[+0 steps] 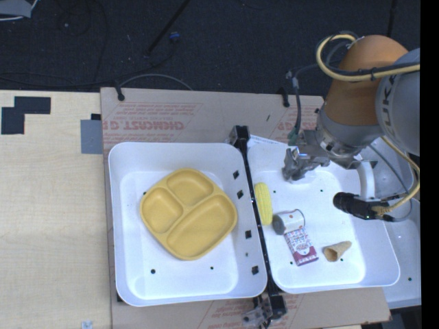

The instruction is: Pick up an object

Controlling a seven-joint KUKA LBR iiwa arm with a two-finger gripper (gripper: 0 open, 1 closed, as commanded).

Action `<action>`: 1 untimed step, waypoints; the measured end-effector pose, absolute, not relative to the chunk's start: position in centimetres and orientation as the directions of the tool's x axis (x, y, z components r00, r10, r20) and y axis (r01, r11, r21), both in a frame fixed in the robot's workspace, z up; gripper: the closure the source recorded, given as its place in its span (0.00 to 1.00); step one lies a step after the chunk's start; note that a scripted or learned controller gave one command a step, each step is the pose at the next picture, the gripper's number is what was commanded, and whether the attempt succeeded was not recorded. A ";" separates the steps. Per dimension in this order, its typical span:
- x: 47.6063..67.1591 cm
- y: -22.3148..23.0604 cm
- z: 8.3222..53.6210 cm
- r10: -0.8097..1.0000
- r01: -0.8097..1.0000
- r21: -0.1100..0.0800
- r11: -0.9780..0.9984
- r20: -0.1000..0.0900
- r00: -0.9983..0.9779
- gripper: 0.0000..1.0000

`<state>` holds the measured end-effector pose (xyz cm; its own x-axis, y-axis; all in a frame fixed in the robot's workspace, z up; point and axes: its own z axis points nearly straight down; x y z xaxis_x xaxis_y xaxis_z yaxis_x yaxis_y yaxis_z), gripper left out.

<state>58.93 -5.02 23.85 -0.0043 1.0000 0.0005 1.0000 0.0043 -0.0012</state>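
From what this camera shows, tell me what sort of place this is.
Probably a robotics lab bench: a robot arm reaches over two white bins, which hold toy food such as a corn cob, with loose cables behind.

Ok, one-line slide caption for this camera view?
Claw hovers over the right bin's far end; corn cob, small can, packet and cone lie nearer; yellow divided tray fills left bin.

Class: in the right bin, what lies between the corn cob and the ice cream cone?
In the camera view, a small can and a red-and-white packet lie between the corn cob and the cone.
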 end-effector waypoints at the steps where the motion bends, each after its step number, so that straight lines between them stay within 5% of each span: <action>1: 59.1 0.3 22.5 1.000 1.000 -0.005 0.004 0.001 -0.004 1.00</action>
<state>59.07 0.25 22.50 -0.0038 1.0000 0.0014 1.0000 0.0038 -0.0047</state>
